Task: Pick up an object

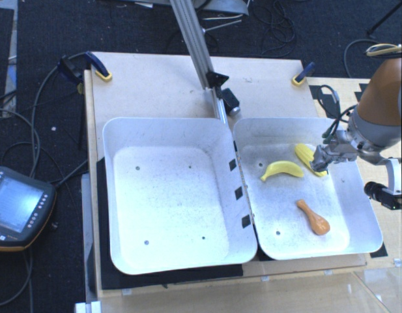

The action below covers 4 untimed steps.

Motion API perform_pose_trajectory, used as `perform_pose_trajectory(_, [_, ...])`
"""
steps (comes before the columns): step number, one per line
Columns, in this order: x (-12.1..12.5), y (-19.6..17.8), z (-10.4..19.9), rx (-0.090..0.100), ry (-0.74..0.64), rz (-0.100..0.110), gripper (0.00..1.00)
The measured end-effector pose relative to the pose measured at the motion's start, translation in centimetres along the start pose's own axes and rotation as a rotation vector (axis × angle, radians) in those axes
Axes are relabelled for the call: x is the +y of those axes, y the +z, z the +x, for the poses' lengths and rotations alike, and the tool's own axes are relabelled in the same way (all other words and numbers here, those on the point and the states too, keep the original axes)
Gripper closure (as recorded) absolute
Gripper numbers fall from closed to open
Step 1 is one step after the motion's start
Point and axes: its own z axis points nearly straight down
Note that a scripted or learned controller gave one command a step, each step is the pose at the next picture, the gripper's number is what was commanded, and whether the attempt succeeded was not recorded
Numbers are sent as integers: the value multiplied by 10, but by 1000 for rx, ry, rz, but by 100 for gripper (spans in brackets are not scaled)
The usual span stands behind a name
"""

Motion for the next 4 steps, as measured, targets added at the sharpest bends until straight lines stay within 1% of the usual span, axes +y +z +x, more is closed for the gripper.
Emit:
perform_pose_trajectory(1, [10,-55,-4,0,-1,-1,100])
perform_pose_trajectory(2, [11,-97,-4,0,-1,1,100])
perform_pose_trajectory(3, [-4,-92,38,2,-4,4,100])
perform_pose_trajectory(4, [-20,-81,89,2,-5,5,100])
